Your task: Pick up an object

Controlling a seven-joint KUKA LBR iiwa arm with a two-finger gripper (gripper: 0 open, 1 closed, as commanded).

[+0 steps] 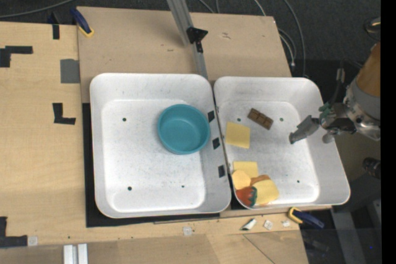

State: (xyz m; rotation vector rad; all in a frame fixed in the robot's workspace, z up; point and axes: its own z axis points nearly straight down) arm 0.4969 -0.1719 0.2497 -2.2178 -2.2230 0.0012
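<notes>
In the camera view, the gripper point(303, 131) stood over the right edge of the right bin point(309, 91), about halfway along that edge, with the arm point(365, 102) coming in from beyond the bin. Only one dark finger showed plainly, pointing down and inward toward the bin floor; I could not tell how far the fingers were parted. Nothing was seen between them, so the gripper held no thing.

The nearest thing to pick was the brown bar point(260, 119). It lay on the floor of the right bin toward the far edge, apart from the gripper and inward from it, toward the wall shared with the left bin point(99, 133). Its long axis ran slantwise, from the far shared side down toward the near right side. A yellow square point(238, 135) lay beyond it, close to the shared wall.

At the near corner by the shared wall sat a huddle of small things point(252, 185), yellow, orange and red, touching one another. A blue bowl point(182, 128) stood in the middle of the left bin, well apart from the gripper.

By my judgement the coming move turned on travel inward from the right edge, the bar being nearest and lying free.
</notes>
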